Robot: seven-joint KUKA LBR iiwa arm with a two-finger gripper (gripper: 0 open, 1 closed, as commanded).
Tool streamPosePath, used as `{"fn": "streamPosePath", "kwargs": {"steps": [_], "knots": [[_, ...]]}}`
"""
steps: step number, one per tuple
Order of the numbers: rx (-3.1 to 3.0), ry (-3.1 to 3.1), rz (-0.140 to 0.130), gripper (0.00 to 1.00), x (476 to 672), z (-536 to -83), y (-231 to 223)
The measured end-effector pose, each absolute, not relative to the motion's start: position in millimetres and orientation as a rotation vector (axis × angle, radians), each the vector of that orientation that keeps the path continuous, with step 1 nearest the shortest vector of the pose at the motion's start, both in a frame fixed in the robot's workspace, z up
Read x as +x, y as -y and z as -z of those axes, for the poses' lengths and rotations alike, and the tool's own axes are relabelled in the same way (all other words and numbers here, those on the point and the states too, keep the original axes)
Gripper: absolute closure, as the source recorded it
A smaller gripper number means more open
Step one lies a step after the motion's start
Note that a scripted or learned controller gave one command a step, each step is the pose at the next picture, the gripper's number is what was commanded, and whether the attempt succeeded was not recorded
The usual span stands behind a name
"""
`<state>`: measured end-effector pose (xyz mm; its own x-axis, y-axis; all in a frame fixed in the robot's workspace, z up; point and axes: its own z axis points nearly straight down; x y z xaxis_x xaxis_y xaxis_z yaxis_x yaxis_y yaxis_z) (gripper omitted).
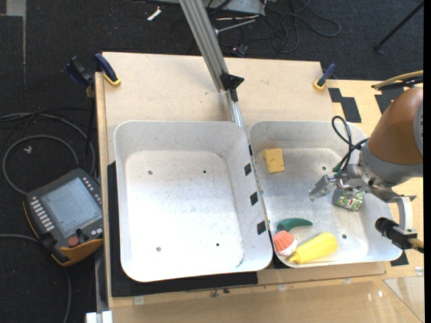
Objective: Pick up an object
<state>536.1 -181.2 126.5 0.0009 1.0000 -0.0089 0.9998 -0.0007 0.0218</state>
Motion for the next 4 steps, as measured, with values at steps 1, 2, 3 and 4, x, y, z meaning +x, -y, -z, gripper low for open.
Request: {"fn": "streamPosePath", "kwargs": {"steps": [1, 2, 3, 4], "knots": [[2.205, -2.204, -0.015, 0.0, 537.9, -123, 182], [2.204, -2.203, -0.015, 1.0, 538.2, -132, 182], [2.213, -2.221, -0.004, 1.0, 549.7, -187, 185], [2.213, -2.221, -0.004, 1.0, 551.4, -235, 185]]}}
